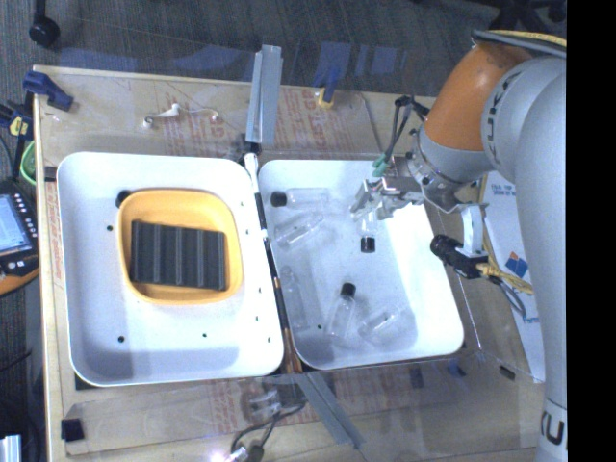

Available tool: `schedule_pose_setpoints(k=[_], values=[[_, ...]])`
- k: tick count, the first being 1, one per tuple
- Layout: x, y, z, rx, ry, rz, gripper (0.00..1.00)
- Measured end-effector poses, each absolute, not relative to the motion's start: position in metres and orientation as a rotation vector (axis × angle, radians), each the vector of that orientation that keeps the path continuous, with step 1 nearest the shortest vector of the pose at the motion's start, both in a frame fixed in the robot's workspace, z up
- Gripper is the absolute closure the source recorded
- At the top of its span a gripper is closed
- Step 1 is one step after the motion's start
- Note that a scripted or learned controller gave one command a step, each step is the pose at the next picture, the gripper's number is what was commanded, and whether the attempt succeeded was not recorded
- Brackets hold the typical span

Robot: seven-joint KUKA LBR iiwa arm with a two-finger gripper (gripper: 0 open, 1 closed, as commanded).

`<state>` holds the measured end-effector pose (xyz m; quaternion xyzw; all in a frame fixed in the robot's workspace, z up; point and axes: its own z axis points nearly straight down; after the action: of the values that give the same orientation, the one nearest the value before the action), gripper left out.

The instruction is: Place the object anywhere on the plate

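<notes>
2 white bins are sitting side by side; the gripper (373, 200) is hanging over the upper part of the right bin (438, 330), its grip impossible to judge. Clear vials (339, 308) are lying below and left of it, while the yellow plate (178, 210) is waiting in the left bin (87, 340), well apart at frame left

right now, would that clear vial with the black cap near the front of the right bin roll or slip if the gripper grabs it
The clear vial lies on its side and looks round, so a nudge probably rolls it. Its smooth transparent wall may slip between the fingers. It looks small and likely light.
</notes>
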<state>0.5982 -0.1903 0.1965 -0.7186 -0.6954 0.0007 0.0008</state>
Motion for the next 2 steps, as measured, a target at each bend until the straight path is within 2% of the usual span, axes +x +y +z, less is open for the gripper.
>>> schedule_pose_setpoints(k=[1, 2], values=[[0.613, -0.092, 0.241, -2.233, -2.207, 0.000, 1.00], [0.631, -0.032, 0.220, -2.062, -2.365, 0.005, 1.00]])
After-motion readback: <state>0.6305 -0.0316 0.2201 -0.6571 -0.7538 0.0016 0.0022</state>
